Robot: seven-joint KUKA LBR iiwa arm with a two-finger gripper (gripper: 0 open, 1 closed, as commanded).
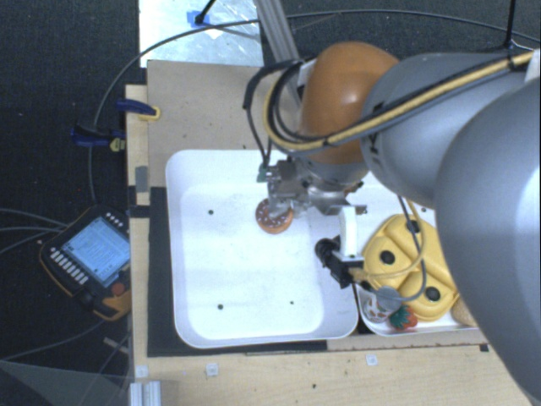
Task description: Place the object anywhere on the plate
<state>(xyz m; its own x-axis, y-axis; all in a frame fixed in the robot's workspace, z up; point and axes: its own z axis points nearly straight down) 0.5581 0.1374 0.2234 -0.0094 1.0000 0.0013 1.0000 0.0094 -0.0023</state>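
Grey and smooth, the arm (473, 142) looms closest, its orange band (342, 91) rounded and glossy above the wrist, cables looped along it. Below that, the gripper (283, 203) hangs over the upper middle of the left bin (194, 311); whether it is apart or together I cannot tell. Just beneath it sits a small round object (274, 219), brownish with a speckled face, seemingly on the bin floor or barely above it. I see no plate clearly. Yellow moulded plastic (406, 269) with dark holes fills the right bin (372, 324), a red bit (402, 317) beside it. Both bins sit on a tan board surface (194, 108).
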